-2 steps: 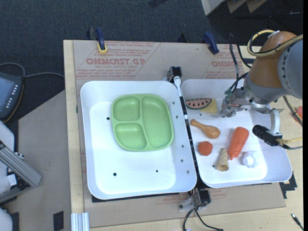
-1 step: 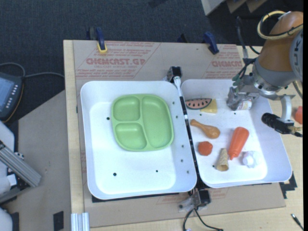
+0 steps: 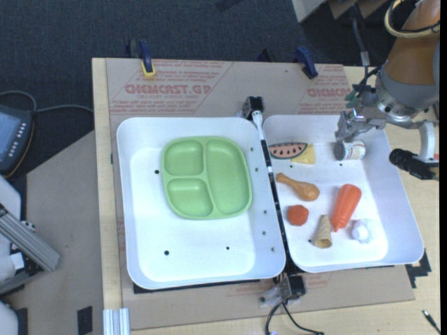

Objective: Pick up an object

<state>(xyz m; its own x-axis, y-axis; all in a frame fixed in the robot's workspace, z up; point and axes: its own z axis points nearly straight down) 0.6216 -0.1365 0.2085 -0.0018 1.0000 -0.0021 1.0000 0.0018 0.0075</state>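
gripper [image 3: 347, 139] low over the far end of the right bin [image 3: 408, 218], arm reaching in from the right, orange band above the wrist. directly at its tip lies a small pale cylinder [image 3: 355, 151], on its side, up against the dark fingertips. can't tell from this slant whether it sits between them or just beside; can't tell how far the gripper is open either.

other candidates in that bin: watermelon slice [image 3: 288, 149] with a yellow wedge [image 3: 305, 156] touching it, tan drumstick-shaped piece [image 3: 298, 186], red tomato [image 3: 298, 215], orange carrot [image 3: 346, 205], cone [image 3: 322, 232], small white-purple item [image 3: 360, 232]. left bin [image 3: 140, 208] holds a green divided plate [image 3: 207, 176].

judgement: the cylinder is the target. it could roll, so the close should straddle its round sides squarely, go fully down to the bin floor first, then lift straight up and slowly. bin wall is near; a sideways nudge could pin it there.
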